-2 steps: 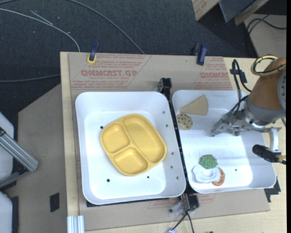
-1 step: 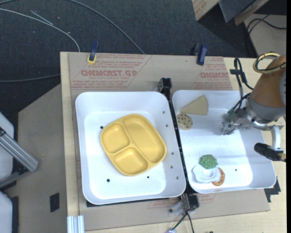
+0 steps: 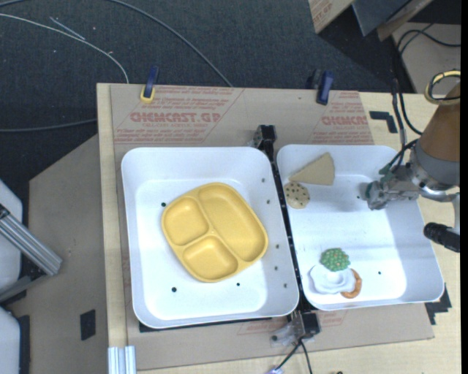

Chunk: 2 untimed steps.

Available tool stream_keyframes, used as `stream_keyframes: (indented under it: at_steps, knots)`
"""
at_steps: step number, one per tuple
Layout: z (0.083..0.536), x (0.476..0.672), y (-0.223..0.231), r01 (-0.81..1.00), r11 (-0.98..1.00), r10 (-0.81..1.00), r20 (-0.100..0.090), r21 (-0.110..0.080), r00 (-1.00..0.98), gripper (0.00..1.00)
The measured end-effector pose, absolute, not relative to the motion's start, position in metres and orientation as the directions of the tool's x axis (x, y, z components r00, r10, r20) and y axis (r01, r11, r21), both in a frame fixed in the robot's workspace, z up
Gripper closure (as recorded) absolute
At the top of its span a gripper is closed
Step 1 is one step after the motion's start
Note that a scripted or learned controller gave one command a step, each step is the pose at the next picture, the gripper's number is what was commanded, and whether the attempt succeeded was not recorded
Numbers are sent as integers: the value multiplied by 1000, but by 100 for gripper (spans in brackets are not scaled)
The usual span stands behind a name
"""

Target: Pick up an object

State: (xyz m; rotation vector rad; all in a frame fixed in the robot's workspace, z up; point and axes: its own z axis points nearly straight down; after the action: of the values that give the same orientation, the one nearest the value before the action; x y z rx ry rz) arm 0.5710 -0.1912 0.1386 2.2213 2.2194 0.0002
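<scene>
This looks like a robotics lab or test cell, not a home. A flat board still wears its printed protective paper and is pinned at the far edge by a yellow clamp and a blue clamp. Two white bins sit side by side on it, joined by black brackets. Loose cables trail over dark carpet on the far left. An aluminium rail juts in at left, and cardboard boxes sit at far right.
</scene>
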Motion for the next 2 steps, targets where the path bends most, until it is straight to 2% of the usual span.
stream_keyframes:
  at_steps: [1,2]
  knots:
    - [199,579,-191,1000,2,1000,-3,5,-2,100]
    - [219,580,-191,1000,2,1000,-2,4,-2,100]
